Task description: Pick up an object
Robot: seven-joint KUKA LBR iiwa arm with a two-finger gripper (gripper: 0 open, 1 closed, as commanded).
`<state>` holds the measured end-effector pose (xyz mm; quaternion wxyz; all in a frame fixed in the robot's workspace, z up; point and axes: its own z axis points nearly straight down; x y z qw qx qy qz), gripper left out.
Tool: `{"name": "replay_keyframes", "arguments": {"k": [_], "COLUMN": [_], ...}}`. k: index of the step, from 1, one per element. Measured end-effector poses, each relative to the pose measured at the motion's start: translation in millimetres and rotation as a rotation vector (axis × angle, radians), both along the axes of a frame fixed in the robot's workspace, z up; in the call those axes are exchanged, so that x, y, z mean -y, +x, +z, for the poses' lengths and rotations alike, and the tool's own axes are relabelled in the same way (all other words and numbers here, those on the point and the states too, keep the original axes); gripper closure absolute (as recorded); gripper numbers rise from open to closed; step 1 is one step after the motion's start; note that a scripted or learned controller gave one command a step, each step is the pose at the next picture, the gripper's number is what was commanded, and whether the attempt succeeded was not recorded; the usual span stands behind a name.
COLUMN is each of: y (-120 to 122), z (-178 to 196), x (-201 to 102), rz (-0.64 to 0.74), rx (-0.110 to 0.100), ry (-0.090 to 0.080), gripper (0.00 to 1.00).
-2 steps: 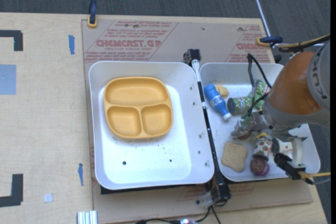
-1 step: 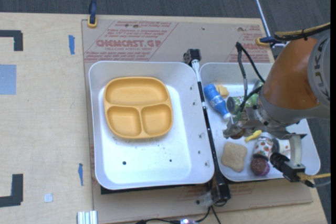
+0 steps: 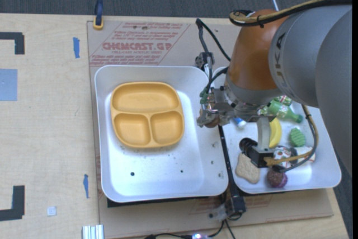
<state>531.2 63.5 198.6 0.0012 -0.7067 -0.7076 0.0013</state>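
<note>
bench (image 3: 45,137), two bins (toys right)

My robot's arm (image 3: 313,53) is a thick, smooth cylinder of matte grey. Above the wrist sits a glossy orange band (image 3: 251,59), rounded like a dome. Thin black cables (image 3: 210,45) loop beside it, and a yellowish cable (image 3: 291,9) runs along the grey casing. Below the band, the hand (image 3: 215,109) is a cluster of dark metal parts with small green pieces.
</note>
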Motion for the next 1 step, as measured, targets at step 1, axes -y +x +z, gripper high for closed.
{"name": "replay_keyframes", "arguments": {"k": [1], "y": [4.5], "z": [-12.3], "x": [59.3], "rz": [-0.002], "rx": [-0.003], "ry": [-0.001], "gripper": [1.00]}}
